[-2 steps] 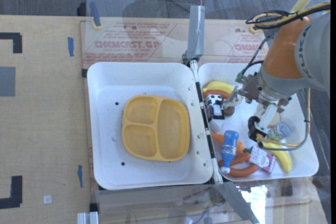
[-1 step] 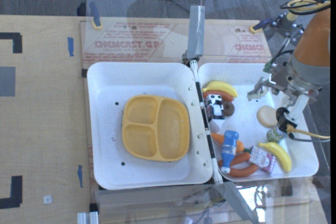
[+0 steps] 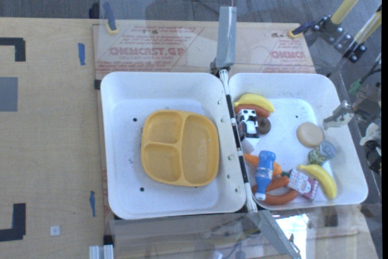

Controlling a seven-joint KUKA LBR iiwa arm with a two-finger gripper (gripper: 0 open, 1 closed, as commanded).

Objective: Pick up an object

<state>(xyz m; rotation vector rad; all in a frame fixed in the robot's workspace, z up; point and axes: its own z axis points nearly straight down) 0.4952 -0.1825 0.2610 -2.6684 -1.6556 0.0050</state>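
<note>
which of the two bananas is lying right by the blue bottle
Neither touches it, but the banana at the right bin's near edge, beside the pink packet, lies closer to the blue bottle. The other banana sits at the far edge, above the black-and-white toy.

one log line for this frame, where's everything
left bin: yellow divided plate | right bin: two bananas, blue bottle, small toys | end effector: at right bin's right rim, nothing seen held

Yellow divided plate (image 3: 180,147) in left bin (image 3: 115,100); toys crowding right bin (image 3: 339,100)
</note>
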